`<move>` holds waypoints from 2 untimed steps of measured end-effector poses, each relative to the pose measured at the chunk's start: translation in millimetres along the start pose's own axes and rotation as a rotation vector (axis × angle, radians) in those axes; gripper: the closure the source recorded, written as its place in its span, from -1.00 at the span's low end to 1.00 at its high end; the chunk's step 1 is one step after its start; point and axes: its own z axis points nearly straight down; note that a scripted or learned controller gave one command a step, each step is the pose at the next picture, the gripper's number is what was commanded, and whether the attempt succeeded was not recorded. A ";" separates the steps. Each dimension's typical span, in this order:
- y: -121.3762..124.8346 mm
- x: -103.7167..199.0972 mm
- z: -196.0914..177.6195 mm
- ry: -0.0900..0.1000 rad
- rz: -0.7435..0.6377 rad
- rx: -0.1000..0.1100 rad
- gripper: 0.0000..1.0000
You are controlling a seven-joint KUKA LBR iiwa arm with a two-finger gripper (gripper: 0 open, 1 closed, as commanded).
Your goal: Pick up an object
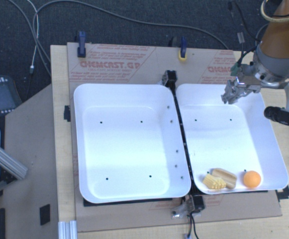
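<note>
- The gripper (230, 97) is seen over the far edge of the right bin (234, 133); nothing is held between its fingers, whose spread cannot be made out
- An orange ball (252, 179) is found at that bin's near edge; a yellow corn piece (213, 182) and a tan bread roll (225, 175) are laid touching, left of it

Dark carpet floor (134, 14), grey cables (35, 19), wooden bench (59, 133), aluminium rail (5, 161)

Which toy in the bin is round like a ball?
The orange ball, in the right bin's near corner. The yellow corn and the tan bread roll beside it are long, not round.
</note>
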 end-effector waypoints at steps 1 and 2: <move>1.0 0.0 -51.0 0.000 0.000 0.001 1.00; -17.5 35.8 -34.1 0.001 -0.002 0.006 1.00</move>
